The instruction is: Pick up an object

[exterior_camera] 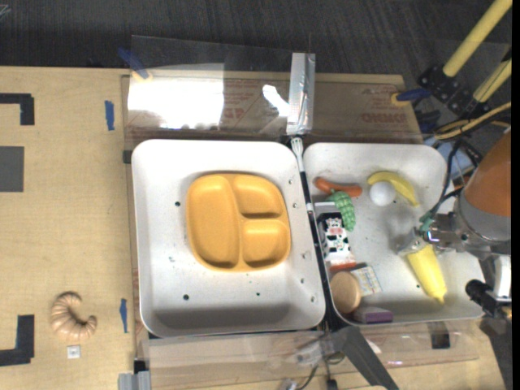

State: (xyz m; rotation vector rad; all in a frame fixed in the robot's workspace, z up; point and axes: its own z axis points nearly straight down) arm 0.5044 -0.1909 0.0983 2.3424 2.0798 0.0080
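Observation:
The right bin (422,159) holds several small objects. A yellow corn-like piece (429,275) lies near its right wall, with a banana (396,185) and a white ball (380,193) at the back. An orange carrot (336,187) and a green item (348,210) lie by the divider. My gripper (421,236) hangs low in this bin, just above the upper end of the yellow piece. The arm's orange band (496,187) shows at the right edge. Nothing is visibly held.
A black-and-white box (335,236), a brown round item (345,291), a small card (368,279) and a purple block (372,316) crowd the right bin's front left. The left bin (154,218) carries a yellow divided plate (238,220). A tan shell-shaped toy (71,315) lies on the bench at the left.

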